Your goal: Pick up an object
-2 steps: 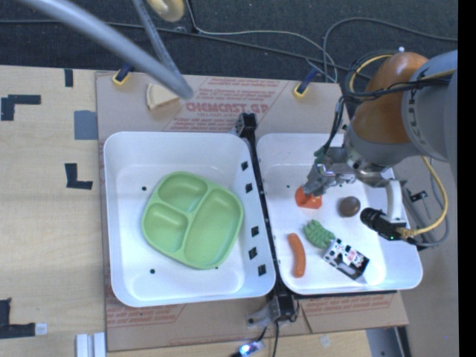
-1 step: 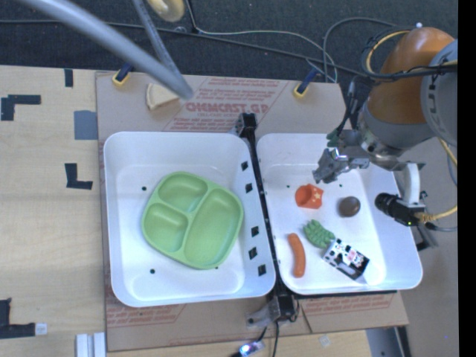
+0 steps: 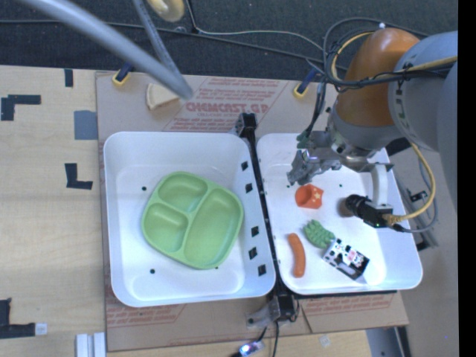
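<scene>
From where I stand the gripper (image 3: 303,171) hangs low over the right bin (image 3: 401,270), just up and to the left of a small orange-red block (image 3: 309,195); whether its tips are spread or closed I cannot tell, since the wrist hides them. Nothing is visibly held. The block sits near the bin's middle, with a knobbly green piece (image 3: 319,233) and an orange sausage-shaped toy (image 3: 297,254) just below it, and a black-and-white patterned item (image 3: 346,258) toward the near right corner. The left bin (image 3: 119,274) holds a green divided plate (image 3: 193,219). I judge the block light, stiff and a bit slick, probably plastic, not fragile. Its flat opposite faces look the best place to pinch, squarely across the middle, as an off-centre grip could squirt it sideways
</scene>
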Available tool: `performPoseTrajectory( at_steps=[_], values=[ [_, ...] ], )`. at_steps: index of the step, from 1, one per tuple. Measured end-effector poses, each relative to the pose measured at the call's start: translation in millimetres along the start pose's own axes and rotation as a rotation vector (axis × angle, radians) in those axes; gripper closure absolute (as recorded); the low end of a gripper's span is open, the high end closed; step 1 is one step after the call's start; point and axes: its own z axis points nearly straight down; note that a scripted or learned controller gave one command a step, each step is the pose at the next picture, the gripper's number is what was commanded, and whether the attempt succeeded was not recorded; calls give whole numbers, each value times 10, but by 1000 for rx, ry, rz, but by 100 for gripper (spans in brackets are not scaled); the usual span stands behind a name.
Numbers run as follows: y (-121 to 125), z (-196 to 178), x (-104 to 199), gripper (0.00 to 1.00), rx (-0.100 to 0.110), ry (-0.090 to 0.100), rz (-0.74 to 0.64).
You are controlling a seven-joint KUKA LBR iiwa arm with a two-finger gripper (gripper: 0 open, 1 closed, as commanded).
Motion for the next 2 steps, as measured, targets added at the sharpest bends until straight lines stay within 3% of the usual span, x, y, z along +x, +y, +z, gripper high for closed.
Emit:
performPoseTrajectory(
  at_steps=[2],
  values=[
    [-85, 179, 1059, 100, 2, 0, -1]
  ],
)
